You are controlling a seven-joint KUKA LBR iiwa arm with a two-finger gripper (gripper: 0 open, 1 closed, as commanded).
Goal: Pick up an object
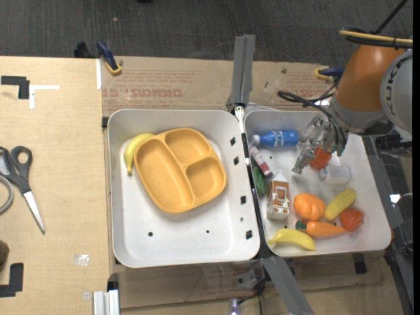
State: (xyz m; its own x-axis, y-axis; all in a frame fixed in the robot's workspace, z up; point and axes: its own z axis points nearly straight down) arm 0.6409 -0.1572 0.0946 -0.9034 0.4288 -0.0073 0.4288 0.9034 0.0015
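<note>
One arm point(374, 84) for your record: grey with an orange band, it reaches in from the right and bends down over the upper part of the right bin point(367, 241), its gripper point(316, 151) low among the items there. You can see a small red-orange object point(321, 157) right at the fingers, but whether it sits between them or just behind cannot be told, nor whether the fingers are apart or together. Right bin, counted: one blue bottle point(275, 138) lying near the top edge, just left of the gripper; one small carton point(279, 199); one orange point(308, 206); one corn cob point(340, 203); one carrot point(325, 228); one red tomato-like piece point(352, 219); one yellow banana point(292, 239) at the front; one dark wrapped item point(260, 164) along the left wall, with something green point(260, 184) beneath it that you cannot identify. Left bin point(131, 241), counted: one orange divided plate point(178, 169) with three compartments, tilted; one yellow banana point(136, 149) touching its upper left rim. Bench to the left: one pair of scissors point(25, 186), well apart from both bins.
</note>
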